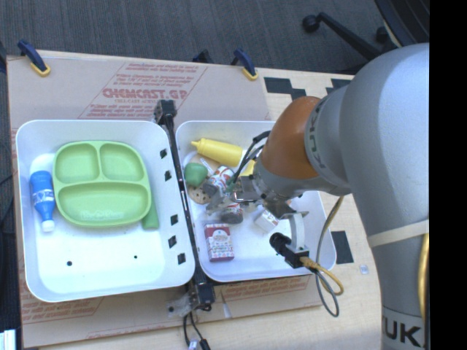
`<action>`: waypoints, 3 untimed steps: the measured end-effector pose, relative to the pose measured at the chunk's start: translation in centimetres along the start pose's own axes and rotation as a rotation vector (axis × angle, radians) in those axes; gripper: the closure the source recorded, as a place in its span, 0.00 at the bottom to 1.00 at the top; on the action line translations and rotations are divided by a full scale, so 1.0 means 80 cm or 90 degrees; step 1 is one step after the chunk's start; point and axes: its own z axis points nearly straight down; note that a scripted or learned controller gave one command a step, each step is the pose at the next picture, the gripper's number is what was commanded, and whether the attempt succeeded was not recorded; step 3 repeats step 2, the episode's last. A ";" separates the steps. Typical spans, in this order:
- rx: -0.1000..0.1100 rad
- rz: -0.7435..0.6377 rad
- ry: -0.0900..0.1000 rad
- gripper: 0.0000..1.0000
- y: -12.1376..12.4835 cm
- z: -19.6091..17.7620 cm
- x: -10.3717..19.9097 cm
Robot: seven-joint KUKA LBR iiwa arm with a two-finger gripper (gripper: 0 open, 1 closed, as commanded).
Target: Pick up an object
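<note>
My gripper (232, 195) hangs mid-frame over the small clutter (211, 192); the red box (219, 242) lies just below. Jaw state: cannot tell.

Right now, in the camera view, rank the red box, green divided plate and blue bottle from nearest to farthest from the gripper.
Gripper is low in the right bin.
1. red box, right bin, just below it.
2. green divided plate, left bin.
3. blue bottle, left bin's far left edge.

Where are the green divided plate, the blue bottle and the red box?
green divided plate (102, 184): camera view, left bin, point on its large lower compartment.
blue bottle (41, 194): camera view, left bin's left side, point on its label.
red box (219, 242): camera view, right bin, point on its top face.
</note>
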 end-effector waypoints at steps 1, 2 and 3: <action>0.001 -0.003 0.000 1.00 0.000 -0.013 0.000; -0.001 -0.002 0.000 1.00 -0.078 -0.126 0.073; -0.001 -0.002 0.000 1.00 -0.078 -0.126 0.073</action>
